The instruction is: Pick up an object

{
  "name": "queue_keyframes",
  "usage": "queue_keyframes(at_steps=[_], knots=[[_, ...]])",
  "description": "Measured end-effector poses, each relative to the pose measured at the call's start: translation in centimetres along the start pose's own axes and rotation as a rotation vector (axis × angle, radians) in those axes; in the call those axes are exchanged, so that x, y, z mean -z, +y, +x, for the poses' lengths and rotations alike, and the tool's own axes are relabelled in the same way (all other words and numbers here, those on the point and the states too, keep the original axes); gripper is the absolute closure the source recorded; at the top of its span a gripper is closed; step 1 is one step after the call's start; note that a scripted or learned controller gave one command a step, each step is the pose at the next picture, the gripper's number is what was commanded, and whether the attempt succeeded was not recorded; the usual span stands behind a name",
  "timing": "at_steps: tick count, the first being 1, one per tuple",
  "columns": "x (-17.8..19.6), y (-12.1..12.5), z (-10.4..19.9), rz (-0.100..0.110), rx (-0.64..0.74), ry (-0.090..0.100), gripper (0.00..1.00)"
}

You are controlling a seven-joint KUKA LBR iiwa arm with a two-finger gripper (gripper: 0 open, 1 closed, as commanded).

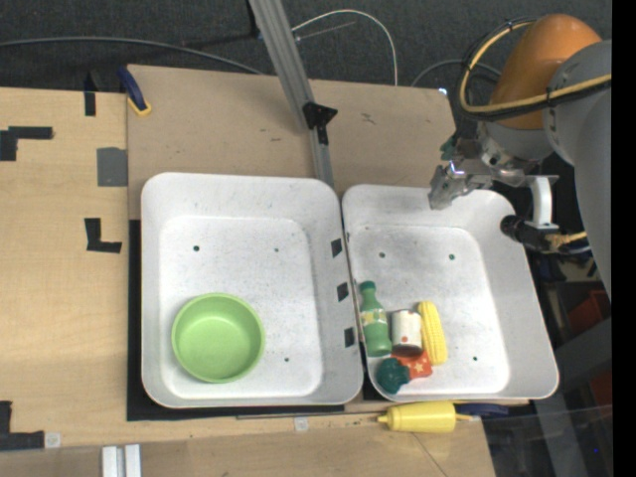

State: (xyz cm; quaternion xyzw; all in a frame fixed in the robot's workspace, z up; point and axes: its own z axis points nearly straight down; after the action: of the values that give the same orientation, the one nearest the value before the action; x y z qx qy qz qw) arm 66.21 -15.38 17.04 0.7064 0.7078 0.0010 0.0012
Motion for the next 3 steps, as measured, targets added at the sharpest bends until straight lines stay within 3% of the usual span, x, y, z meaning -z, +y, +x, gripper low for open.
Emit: queue_keyframes(at_steps=[1,2,3], knots=[[6.2,-0.4,-0.2,-0.002,0.000,-0.001,1.00],[8.9,-0.4,-0.2,0.001,0.000,0.000,1.00],[7.6,0.4,5.0,0.005,0.004,0.001,1.00]])
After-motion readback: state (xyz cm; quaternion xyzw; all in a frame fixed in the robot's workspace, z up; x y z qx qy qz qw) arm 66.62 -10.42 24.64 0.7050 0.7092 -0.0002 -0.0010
